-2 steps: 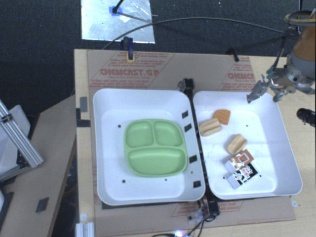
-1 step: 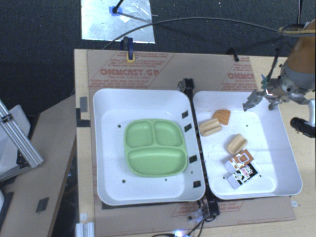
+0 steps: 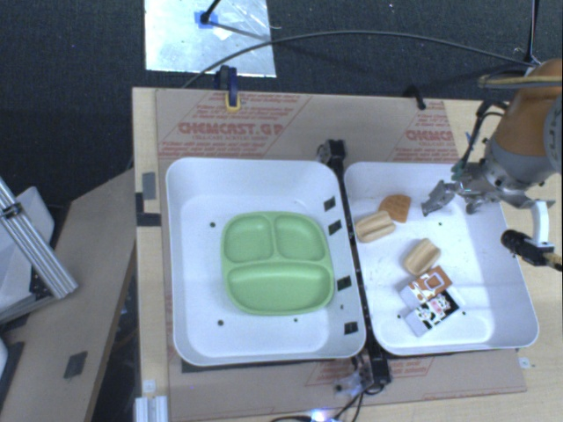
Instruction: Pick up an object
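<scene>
The right white bin (image 3: 510,323) holds several objects. An orange-brown bread piece (image 3: 397,206) and a tan bun (image 3: 375,227) lie near its back left. A second tan bun (image 3: 421,256) rests mid-bin, and a small printed carton (image 3: 429,298) lies in front of it. My gripper (image 3: 456,200) hangs over the bin's back right part, to the right of the orange-brown piece and apart from it. It is open, its two grey fingers (image 3: 436,200) spread, with nothing between them.
The left white bin (image 3: 189,236) holds a green divided plate (image 3: 277,262). A black divider (image 3: 347,253) with clips runs between the bins. The arm's orange band (image 3: 528,121) stands above the right bin's back right corner. A black part (image 3: 525,246) juts in at the right edge.
</scene>
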